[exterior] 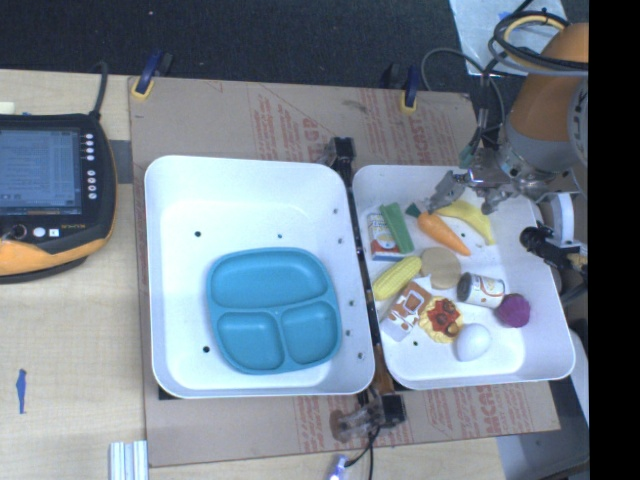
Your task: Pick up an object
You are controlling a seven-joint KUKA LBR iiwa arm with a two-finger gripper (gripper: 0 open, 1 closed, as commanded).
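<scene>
**Gripper poised over the crowded right bin, nothing yet held**

The gripper (468, 190) hangs over the far part of the right bin (545, 368), its fingers (446, 184) spread apart with nothing between them. Just beneath and beside them lie the carrot (442, 232) and the banana (472, 218), touching each other; these look like the nearest candidates for a pick.

To do this step well, I judge the arm should settle on one item and come straight down over its middle, with the fingers straddling its narrow width rather than its length. The carrot lies at a slant, so the wrist would need to turn to match it. The banana sits so close that a finger could land on it and push both aside. Closing only once the fingers are low enough to reach past the widest part should keep a smooth, rounded toy from squirting out.

The rest of the bin is tightly packed: corn (396, 275), a green block (397, 226), a purple ball (513, 310) and a white egg (472, 341), many touching.

The left bin (170, 198) holds a blue divided tray (272, 308). Both bins rest on a cardboard sheet (250, 118) on the pale surface (70, 368), with a control tablet (50, 193) at the left. Dark floor lies beyond.
</scene>
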